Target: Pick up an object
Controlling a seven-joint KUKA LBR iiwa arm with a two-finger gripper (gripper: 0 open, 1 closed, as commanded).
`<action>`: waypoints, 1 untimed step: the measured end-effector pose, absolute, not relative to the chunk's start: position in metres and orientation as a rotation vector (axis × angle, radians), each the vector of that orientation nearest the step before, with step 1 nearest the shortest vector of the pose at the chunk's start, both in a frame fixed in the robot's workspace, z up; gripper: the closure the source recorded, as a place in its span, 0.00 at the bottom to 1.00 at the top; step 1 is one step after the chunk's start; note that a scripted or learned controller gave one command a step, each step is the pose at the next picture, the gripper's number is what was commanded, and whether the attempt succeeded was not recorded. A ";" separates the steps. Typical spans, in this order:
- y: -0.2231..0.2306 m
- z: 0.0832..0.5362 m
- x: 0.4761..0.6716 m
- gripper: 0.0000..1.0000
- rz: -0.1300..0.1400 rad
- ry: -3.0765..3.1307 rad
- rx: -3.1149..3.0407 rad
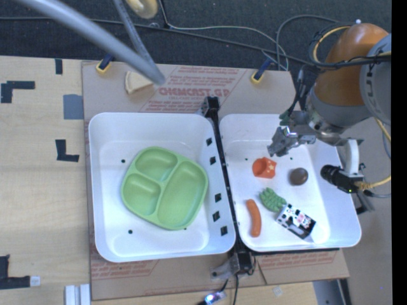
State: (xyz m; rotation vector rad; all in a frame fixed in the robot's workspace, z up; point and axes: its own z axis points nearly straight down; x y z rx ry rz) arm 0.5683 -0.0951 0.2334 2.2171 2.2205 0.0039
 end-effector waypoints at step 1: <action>-0.045 0.224 0.571 1.00 0.000 2.228 2.216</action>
